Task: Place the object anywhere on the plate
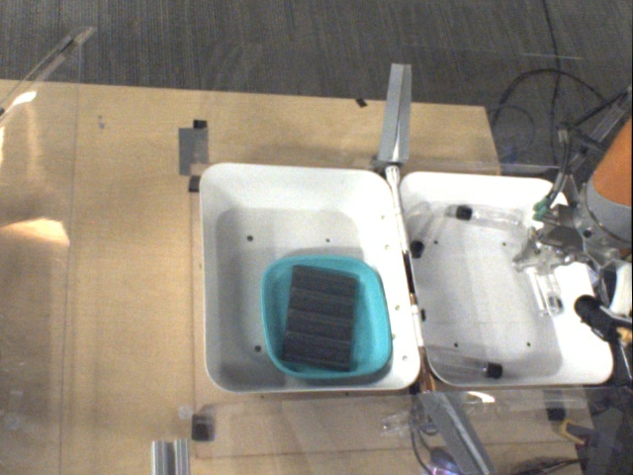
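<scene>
The camera view looks down on two shallow white bins side by side on a wooden bench. In the left bin (223, 265) sits a teal, square-cornered plate (374, 310), and lying on it, well inside its rim, is a dark grey ribbed block (320, 316), flat and turned slightly off the plate's edges. By that lie the placing looks done: the block rests wholly on the plate, touching neither the bin wall nor the plate's raised lip. The arm (611, 181) stands at the right edge, its orange band visible above the wrist, and the gripper (547, 255) hangs over the right-hand side of the right bin (475, 315), well apart from the plate. Whether the claw is spread or pressed together cannot be told, since its lower parts are pale against the white bin floor and partly blurred; nothing dark shows between them. The step in hand is judged to be standing clear. To do it well, the arm should keep high and to the right, not crossing the divider between the bins, so that it does not brush the plate or nudge the block off its seat, and the block should be left untouched.
</scene>
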{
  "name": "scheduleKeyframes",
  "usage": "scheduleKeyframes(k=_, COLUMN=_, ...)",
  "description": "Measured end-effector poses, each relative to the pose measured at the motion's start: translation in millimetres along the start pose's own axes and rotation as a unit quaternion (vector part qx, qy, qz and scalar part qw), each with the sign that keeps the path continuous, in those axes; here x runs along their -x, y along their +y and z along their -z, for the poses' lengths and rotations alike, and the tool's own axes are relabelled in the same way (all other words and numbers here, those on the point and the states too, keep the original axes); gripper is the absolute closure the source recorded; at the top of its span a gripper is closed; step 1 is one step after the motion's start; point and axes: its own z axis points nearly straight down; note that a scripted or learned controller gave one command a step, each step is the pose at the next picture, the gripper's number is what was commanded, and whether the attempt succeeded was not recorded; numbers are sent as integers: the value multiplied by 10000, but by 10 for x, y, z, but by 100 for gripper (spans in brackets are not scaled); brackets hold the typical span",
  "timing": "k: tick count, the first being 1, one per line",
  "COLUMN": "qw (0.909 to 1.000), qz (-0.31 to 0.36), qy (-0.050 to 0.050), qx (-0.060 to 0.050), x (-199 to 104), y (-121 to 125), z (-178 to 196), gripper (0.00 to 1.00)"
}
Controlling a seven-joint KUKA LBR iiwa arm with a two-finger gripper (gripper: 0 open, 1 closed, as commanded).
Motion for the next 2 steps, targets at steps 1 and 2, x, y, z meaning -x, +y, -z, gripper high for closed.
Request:
scheduleKeyframes(k=1, qw=9982, qz=592, qy=9, qx=7, x=-913, y=-10, z=263, gripper=100)
scheduleKeyframes(k=2, qw=9952, qz=979, qy=12, qx=-15, x=-1383, y=-807, z=191, gripper=100)
